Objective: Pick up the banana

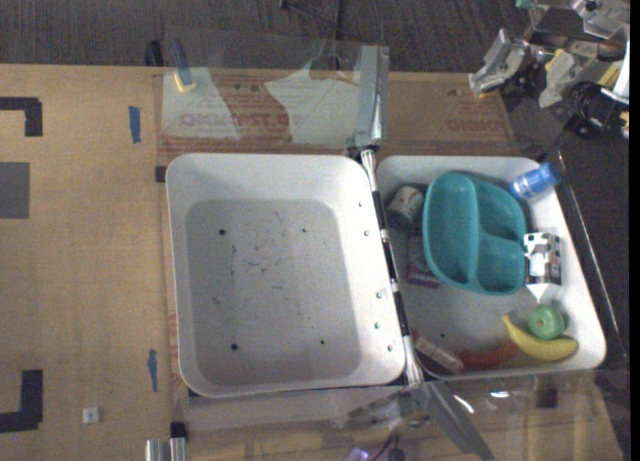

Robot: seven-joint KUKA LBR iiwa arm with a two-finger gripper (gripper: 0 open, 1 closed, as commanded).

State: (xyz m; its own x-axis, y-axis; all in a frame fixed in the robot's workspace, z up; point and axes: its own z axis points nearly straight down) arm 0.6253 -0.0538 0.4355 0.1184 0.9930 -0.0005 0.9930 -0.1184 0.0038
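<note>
The yellow banana (pixel 548 348) lies in the near right corner of the right bin (pixel 585 294), curved along the front wall. A green round object (pixel 545 322) rests against its upper side, and a red-brown item (pixel 489 356) touches its left end. My gripper (pixel 525 69) hangs well beyond the bin's far edge at the upper right, over the bench and far from the banana. Its two pale fingers stand apart, open, with nothing between them.
A teal divided plate (pixel 475 232) fills the middle of the right bin. Around it lie a grey can (pixel 405 206), a blue bottle (pixel 532 181), a white black-marked item (pixel 541 257) and a purple packet (pixel 420 271). The left bin (pixel 190 249) sits alongside.
</note>
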